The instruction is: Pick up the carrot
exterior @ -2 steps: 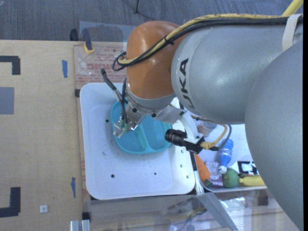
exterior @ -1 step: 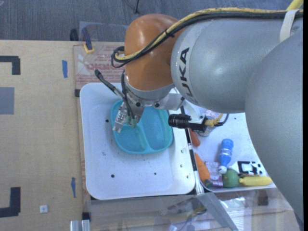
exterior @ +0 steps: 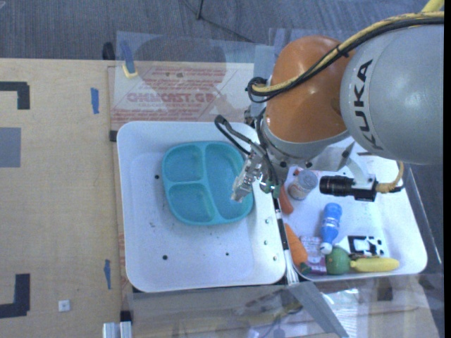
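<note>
The carrot (exterior: 294, 249) is orange and lies in the right bin (exterior: 412, 239), close along that bin's left wall near the front. My gripper (exterior: 243, 187) hangs over the left bin (exterior: 141, 210), above the right edge of the blue divided plate (exterior: 204, 182). It is to the left of the carrot and farther back, across the wall between the bins. Nothing shows at its tip. The arm's orange band (exterior: 310, 97) and grey body cover the back part of the right bin.
In the right bin lie a blue bottle (exterior: 330, 221), a green fruit (exterior: 339, 260), a yellow banana (exterior: 375, 264), a grey can (exterior: 304, 184), a small reddish piece (exterior: 285, 203) and a black-and-white marker tag (exterior: 366, 245). A wooden board (exterior: 56, 189) lies to the left.
</note>
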Action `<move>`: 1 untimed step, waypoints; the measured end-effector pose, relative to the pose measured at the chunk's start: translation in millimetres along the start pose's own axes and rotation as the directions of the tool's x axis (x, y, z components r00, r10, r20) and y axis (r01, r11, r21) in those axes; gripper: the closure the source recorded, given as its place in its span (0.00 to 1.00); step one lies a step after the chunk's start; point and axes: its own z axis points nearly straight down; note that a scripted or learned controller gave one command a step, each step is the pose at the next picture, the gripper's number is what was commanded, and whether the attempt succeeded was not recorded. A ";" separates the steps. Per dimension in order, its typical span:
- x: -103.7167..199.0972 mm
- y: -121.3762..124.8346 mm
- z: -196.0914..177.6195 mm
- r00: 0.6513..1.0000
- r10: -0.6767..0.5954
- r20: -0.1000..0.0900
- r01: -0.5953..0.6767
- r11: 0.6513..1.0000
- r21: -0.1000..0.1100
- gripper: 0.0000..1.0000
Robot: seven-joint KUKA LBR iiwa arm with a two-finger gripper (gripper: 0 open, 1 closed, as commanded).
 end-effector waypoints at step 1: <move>14.9 -86.8 42.2 0.978 -0.211 -0.001 0.211 0.978 0.000 1.00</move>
